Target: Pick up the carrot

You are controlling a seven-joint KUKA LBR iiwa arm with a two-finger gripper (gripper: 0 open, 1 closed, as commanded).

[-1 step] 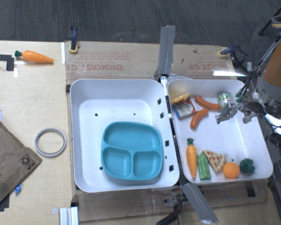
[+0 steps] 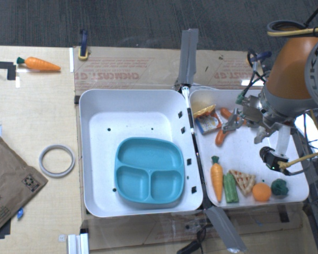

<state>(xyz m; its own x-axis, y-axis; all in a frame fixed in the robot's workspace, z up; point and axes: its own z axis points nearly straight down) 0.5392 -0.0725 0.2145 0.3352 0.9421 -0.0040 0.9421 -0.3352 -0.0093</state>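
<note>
In the right bin (image 2: 291, 142) a carrot (image 2: 217, 180) with a green top lies near the front left, pointing toward the front edge. A second carrot (image 2: 38, 64) rests on the bench at the far left, outside the bins. My gripper (image 2: 232, 123) hovers over the back of the right bin, well behind the bin's carrot and close to a red sausage (image 2: 220, 137). I see nothing held in it.
Beside the bin's carrot lie a green cucumber (image 2: 230, 188), a sandwich wedge (image 2: 244, 181), an orange (image 2: 262, 192) and a broccoli piece (image 2: 279, 187). A blue and yellow item (image 2: 205, 119) sits at the bin's back left. The left bin (image 2: 95, 142) holds a blue divided plate (image 2: 128, 163). A tape ring (image 2: 56, 159) lies on the bench.
</note>
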